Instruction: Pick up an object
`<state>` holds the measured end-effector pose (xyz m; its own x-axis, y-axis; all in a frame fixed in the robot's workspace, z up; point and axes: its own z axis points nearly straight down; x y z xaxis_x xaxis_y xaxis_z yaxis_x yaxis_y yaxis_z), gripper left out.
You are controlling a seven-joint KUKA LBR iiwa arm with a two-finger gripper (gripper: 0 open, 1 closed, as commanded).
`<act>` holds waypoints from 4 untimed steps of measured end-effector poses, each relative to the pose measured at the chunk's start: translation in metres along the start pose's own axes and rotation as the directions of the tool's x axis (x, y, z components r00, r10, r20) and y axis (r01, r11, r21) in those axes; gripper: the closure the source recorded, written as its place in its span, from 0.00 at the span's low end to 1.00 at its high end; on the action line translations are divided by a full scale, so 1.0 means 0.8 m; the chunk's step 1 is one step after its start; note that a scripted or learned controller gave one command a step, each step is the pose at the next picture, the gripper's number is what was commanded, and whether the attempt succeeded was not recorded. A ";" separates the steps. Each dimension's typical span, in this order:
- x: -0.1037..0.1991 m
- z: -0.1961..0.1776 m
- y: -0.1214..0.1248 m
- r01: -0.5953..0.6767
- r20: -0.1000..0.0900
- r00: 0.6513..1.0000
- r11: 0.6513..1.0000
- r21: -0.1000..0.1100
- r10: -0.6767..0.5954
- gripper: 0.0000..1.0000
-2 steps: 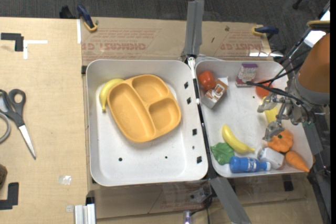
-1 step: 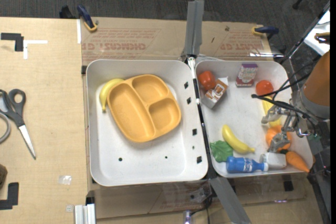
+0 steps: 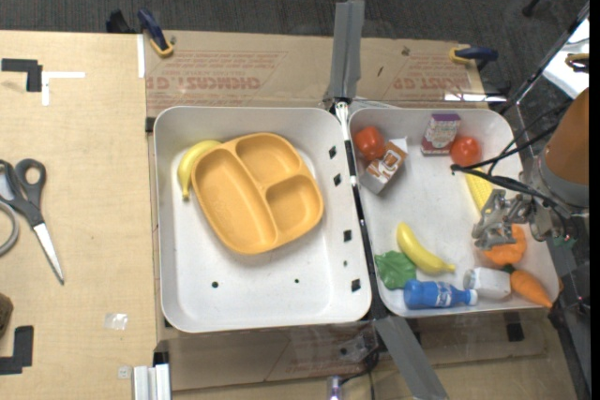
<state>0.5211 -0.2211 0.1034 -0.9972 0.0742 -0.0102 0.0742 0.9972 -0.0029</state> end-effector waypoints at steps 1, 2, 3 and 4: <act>0.000 0.000 0.000 0.000 0.000 1.000 1.000 0.000 0.000 0.00; 0.016 0.004 0.000 -0.035 0.014 0.999 0.999 0.000 0.035 0.00; 0.021 0.004 0.002 -0.069 0.015 0.997 0.998 -0.001 0.069 0.00; 0.038 -0.002 0.005 -0.123 0.036 0.992 0.992 0.004 0.123 0.00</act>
